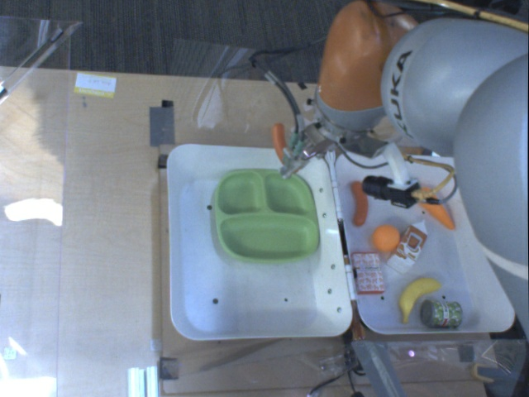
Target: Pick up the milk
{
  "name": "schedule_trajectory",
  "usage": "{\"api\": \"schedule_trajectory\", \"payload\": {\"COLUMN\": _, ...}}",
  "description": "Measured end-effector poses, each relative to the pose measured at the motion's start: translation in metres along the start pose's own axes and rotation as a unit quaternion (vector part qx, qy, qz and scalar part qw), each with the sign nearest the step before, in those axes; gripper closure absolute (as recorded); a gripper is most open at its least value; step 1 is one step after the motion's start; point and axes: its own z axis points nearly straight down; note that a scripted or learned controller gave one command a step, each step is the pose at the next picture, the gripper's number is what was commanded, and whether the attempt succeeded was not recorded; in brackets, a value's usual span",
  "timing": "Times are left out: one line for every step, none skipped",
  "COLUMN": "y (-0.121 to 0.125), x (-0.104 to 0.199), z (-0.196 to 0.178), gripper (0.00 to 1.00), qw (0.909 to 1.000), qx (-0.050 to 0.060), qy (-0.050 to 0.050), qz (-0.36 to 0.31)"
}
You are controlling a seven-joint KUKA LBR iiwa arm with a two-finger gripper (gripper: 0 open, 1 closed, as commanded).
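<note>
Claw (pixel 291 162): hanging over the far right corner of the green divided plate (pixel 266 215) in the left bin (pixel 186 246); nothing is visibly sitting in its grip, though how wide it is standing cannot be told. Milk (pixel 408 246): a small carton lying in the right bin (pixel 488 308), just beside the orange (pixel 385 238), near the banana (pixel 417 294), the red-and-white packet (pixel 368 272) and the green can (pixel 440 313). Risk, as judged: neighbours are crowding the carton, so a descent could be nudging the orange or closing on the wrong item.
</note>
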Motion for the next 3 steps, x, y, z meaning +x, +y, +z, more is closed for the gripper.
{"api": "schedule_trajectory", "payload": {"y": 0.013, "x": 0.131, "z": -0.026, "gripper": 1.00, "qw": 0.9956, "qx": 0.000, "qy": 0.001, "qz": -0.093}}
{"api": "schedule_trajectory", "payload": {"y": -0.012, "x": 0.084, "z": -0.069, "gripper": 1.00, "qw": 0.9346, "qx": -0.002, "qy": -0.001, "qz": -0.356}}
{"api": "schedule_trajectory", "payload": {"y": -0.032, "x": 0.096, "z": -0.010, "gripper": 1.00, "qw": 0.8186, "qx": -0.001, "qy": 0.000, "qz": -0.574}}
